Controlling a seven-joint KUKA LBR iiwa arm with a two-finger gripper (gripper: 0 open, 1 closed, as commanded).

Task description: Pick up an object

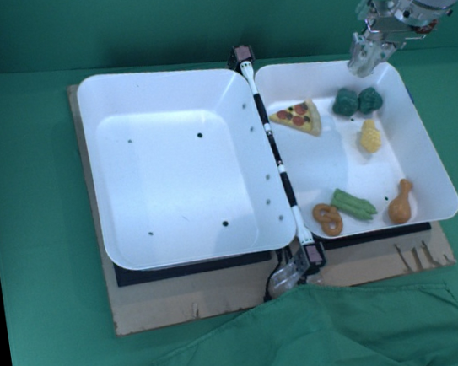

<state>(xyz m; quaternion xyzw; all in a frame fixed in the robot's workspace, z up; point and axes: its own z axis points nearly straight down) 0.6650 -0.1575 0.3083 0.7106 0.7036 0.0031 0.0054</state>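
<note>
Gripper (367, 62) hovering over right bin's (428, 148) far rim, finger state can't tell, nothing seen held; nearest obj, broccoli (358, 101), sitting just below in that bin w/ other toys, prob. light, rigid, bumpy — recommending grip across the middle.

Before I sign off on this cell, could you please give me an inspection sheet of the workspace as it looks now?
Surface: two white bins side by side, left bin and right bin, on cardboard over a green bench.
Job's things: in the right bin, pizza slice, broccoli, corn, pretzel, green beans, drumstick; none touched by the arm.
Clutter: green cloth bunched along the near edge.
Grippers: gripper hangs over the right bin's far rim, above the broccoli; finger state unclear.
Cables: thin leads by the wrist.
Surroundings: green backdrop.
</note>
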